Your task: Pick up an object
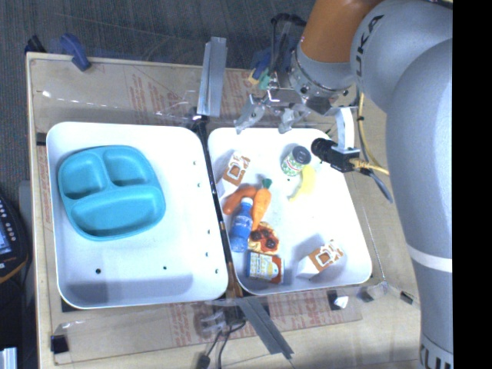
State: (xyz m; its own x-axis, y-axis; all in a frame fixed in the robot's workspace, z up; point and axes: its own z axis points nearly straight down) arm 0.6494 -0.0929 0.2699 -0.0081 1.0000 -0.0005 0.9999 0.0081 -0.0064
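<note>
Objects for picking sit in the right bin (350, 229), all loose. Carrot (261, 202) lies near the middle, tilted, green top pointing up. Blue bottle (241, 225) lies just left of it, touching. Orange piece (233, 204) sits against the bottle's upper end. Small carton (237, 168) with brown and white print rests near the bin's upper left. Can (295, 161) with green label stands toward the upper right, banana (304, 183) just below it, touching or nearly so. Dark packet with red print (265, 240) lies below the carrot, and a colourful box (265, 267) sits below that at the bin's near edge. Another small carton (327, 256) sits at lower right, apart from the rest.

Tool (269, 119) hangs over the far rim of the right bin, above and apart from every object; fingers look spread, nothing between them. Grey arm (407, 68) with orange band (334, 18) comes in from the right.

Left bin (131, 271) holds a blue divided tray (111, 191) in its upper half. Both bins rest side by side on the tabletop (115, 91), a metal bar (209, 75) standing between them at the far side.
</note>
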